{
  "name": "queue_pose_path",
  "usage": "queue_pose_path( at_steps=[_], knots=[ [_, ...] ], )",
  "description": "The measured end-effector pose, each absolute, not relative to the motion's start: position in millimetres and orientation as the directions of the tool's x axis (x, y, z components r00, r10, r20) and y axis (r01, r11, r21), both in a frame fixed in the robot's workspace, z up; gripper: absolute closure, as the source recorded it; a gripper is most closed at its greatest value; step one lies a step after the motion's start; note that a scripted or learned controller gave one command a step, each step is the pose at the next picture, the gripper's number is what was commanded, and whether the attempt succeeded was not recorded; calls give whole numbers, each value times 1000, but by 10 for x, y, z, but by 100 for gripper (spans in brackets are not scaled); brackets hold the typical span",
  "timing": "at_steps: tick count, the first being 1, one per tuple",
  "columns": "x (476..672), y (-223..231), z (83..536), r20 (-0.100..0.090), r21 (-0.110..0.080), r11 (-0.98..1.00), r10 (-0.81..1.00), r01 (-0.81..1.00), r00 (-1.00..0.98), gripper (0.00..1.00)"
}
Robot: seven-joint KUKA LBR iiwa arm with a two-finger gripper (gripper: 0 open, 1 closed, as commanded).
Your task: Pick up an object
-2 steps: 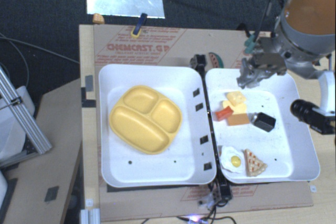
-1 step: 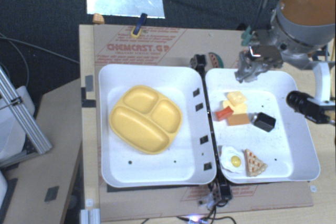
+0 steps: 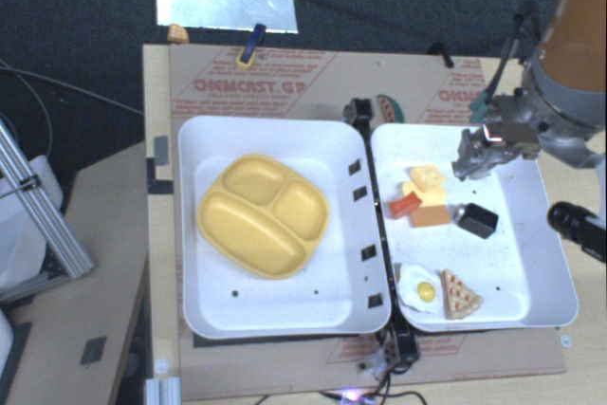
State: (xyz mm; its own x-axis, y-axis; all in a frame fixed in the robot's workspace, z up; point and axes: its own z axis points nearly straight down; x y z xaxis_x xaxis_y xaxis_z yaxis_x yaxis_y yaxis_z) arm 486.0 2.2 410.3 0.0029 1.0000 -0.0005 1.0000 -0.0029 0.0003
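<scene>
- The right bin (image 3: 531, 299) has bare white floor along its far edge and its right side; its things cluster toward the left wall and the near left corner.
- The left bin (image 3: 204, 299) carries a yellow divided tray (image 3: 263, 214) in its middle, with open floor all round it.
- The tool (image 3: 471, 161) hangs over the far part of the right bin, just beyond and to the right of the cluster. Whether it is spread or pressed together cannot be told, and nothing shows held in it.
- Nearest the tool lies a yellow cheese-like block (image 3: 426, 177), touching an orange block (image 3: 431, 214) and a small red piece (image 3: 405, 204).
- A black block (image 3: 476, 221) lies just right of the orange one.
- A toy fried egg (image 3: 420, 288) and a toy pizza slice (image 3: 460, 295) sit side by side at the near left corner.
- The bins stand on a cardboard sheet (image 3: 285, 82) on the counter (image 3: 104, 204).
</scene>
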Motion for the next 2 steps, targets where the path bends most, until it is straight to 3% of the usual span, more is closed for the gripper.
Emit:
queue_pose_path(
  at_steps=[1, 2],
  knots=[
    [4869, 704, 4415, 3, 5, 11, 1000, 1000, -11, 100],
    [4864, 1223, 4209, 1, 1, 8, 1000, 1000, -8, 100]
  ],
)
